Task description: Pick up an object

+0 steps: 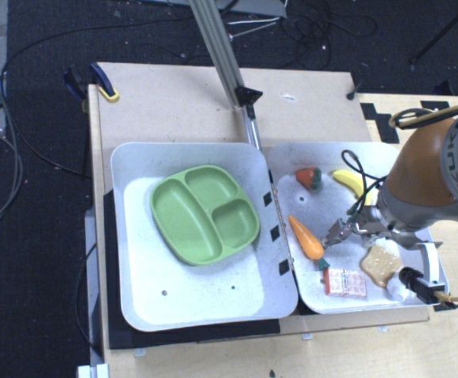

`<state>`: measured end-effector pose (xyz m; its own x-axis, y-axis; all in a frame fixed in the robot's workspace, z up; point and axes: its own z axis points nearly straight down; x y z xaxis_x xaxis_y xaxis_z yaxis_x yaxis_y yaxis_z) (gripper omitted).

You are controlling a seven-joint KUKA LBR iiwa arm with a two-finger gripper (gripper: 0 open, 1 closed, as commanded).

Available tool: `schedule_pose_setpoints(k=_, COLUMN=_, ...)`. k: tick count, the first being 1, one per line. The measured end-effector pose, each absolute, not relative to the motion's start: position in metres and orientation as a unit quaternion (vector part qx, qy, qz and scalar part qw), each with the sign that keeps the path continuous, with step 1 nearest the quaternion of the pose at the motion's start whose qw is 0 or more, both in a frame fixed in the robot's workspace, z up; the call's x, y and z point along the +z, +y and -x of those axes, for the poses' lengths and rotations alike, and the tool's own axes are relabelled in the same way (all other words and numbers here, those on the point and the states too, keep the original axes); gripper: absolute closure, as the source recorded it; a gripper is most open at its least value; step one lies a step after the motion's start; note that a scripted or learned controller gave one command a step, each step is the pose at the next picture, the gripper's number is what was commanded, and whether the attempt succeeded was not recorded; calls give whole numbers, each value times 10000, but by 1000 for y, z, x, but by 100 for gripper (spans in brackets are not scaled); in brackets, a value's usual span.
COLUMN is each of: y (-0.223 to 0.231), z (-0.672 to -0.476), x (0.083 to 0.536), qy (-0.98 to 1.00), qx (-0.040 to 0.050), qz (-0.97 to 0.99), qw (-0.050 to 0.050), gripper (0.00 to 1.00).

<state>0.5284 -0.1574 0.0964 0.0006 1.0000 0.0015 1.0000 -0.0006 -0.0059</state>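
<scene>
**Gripper low in the right bin, beside the toy carrot**

We see the gripper point(341, 232) down in the right bin point(292, 157), its tips just beside the thick end of the carrot point(306, 238). Nothing sits between the tips, so we read it as holding nothing; whether it is spread or closed we cannot tell at this size.

We judge the carrot the likeliest target. It looks like a light, rigid plastic toy, smooth and tapered, so it may slip or roll out of a pinch. We would take it across the thick middle, square to its long axis, not at the narrow tip.

Also in this bin: a banana point(350, 183) just beyond the tool, a strawberry-like piece point(310, 178) further off on the far side of the carrot, a bread slice point(380, 264) close under the wrist, and a small red-and-white packet point(345, 283) nearer the front rim.

Well away past the carrot, the left bin point(134, 290) holds a green divided plate point(204, 214), whose compartments hold nothing.
</scene>
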Motion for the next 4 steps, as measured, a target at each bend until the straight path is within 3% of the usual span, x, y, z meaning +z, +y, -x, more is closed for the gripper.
schedule_pose_setpoints(k=1, y=-158, z=-530, x=110, qy=-7064, qx=0, qz=7078, qw=0, gripper=100)
schedule_pose_setpoints(k=3, y=-160, z=-542, x=204, qy=-7079, qx=-12, qz=7063, qw=-25, gripper=100)
schedule_pose_setpoints(k=4, y=-116, z=-551, x=206, qy=-7093, qx=-7, qz=7049, qw=-6, gripper=100)
